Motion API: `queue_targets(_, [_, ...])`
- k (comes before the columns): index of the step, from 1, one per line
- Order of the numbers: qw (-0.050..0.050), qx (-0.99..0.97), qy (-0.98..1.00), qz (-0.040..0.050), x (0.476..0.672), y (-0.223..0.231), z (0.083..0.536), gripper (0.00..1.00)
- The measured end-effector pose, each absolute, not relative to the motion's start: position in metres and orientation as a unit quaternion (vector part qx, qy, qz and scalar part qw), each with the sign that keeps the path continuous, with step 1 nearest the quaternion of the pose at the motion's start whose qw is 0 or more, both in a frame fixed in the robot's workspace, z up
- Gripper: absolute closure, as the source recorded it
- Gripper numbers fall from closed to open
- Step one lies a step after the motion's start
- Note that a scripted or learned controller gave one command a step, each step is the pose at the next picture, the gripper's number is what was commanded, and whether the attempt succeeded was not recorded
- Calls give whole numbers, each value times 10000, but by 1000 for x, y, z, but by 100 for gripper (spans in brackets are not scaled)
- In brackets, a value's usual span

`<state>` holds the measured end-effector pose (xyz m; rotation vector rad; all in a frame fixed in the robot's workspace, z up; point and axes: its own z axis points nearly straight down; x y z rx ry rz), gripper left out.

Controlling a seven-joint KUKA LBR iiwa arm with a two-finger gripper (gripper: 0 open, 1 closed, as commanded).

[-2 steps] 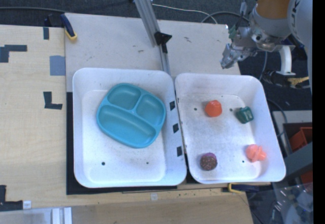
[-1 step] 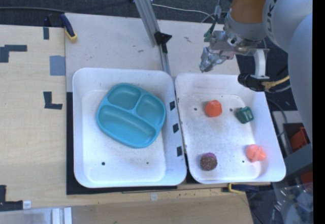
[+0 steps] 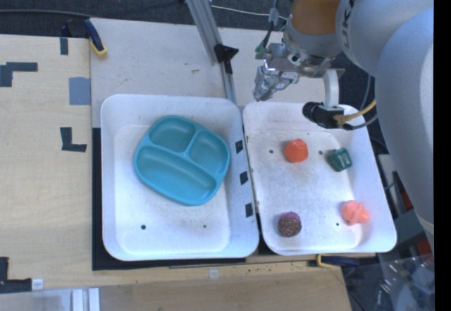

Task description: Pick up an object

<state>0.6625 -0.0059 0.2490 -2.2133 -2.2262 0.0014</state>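
Above the right bin's [image 3: 320,242] far-left corner hovers the gripper [image 3: 264,87], grip state indiscernible; orange piece [image 3: 296,151] nearby, open floor around it.

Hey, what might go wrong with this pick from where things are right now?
The end effector hangs over the right bin's back rim, so a straight descent may hit the rim instead of an object. The green piece and the pink piece lie near the bin's wall, leaving little finger room. The dark round ball may roll away when touched.
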Motion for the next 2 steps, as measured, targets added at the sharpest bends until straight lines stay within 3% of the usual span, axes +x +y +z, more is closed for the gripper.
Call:
queue_targets(1, [16,-7050,-7092,8,642,44,244,100])
queue_targets(2, [15,-7050,-7092,12,640,94,228,100])
